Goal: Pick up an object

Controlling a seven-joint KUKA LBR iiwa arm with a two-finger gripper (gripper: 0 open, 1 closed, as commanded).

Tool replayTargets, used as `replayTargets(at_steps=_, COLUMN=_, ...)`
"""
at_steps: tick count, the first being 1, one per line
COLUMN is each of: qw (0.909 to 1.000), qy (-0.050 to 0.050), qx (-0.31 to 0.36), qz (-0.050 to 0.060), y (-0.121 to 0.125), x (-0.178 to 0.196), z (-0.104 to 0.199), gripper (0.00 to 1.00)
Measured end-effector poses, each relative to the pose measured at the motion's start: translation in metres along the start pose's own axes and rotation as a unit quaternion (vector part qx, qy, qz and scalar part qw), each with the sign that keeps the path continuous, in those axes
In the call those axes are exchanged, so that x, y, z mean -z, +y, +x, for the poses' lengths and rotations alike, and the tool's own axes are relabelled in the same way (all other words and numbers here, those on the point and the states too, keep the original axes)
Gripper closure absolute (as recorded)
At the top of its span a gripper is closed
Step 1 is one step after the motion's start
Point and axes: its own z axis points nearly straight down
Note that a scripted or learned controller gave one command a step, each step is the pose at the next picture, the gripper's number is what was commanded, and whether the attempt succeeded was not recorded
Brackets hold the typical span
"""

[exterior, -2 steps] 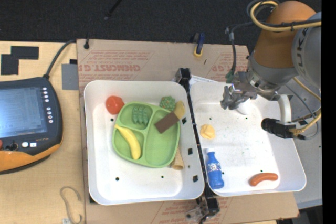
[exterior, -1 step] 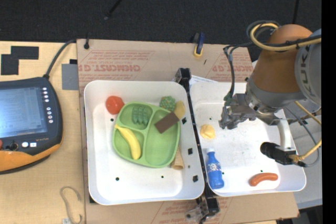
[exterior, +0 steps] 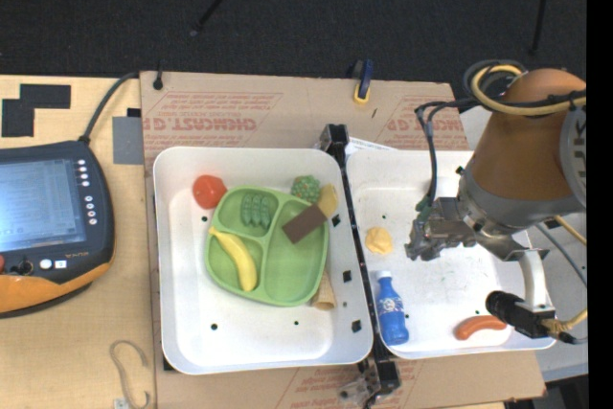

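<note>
My gripper (exterior: 424, 242) hangs low over the middle of the right bin (exterior: 450, 175), under the orange wrist band. A small yellow object (exterior: 379, 240) lies just to its left on the bin floor. A blue bottle (exterior: 391, 307) lies near the bin's front left, and an orange sausage-like piece (exterior: 479, 328) lies at the front right. The fingers point down and I see nothing between them.
The left bin (exterior: 182, 302) holds a green divided plate (exterior: 268, 246) with a banana (exterior: 236, 260), green peas and a brown block, plus a red tomato (exterior: 208, 191) beside it. A teach pendant (exterior: 48, 220) lies on the bench at far left.
</note>
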Motion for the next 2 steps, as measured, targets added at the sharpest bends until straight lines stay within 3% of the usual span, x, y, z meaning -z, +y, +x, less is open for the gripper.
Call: replayTargets(at_steps=2, qw=1.0, qy=-0.001, qx=-0.002, qz=-0.001, y=-0.009, x=-0.018, z=0.009, gripper=1.0)
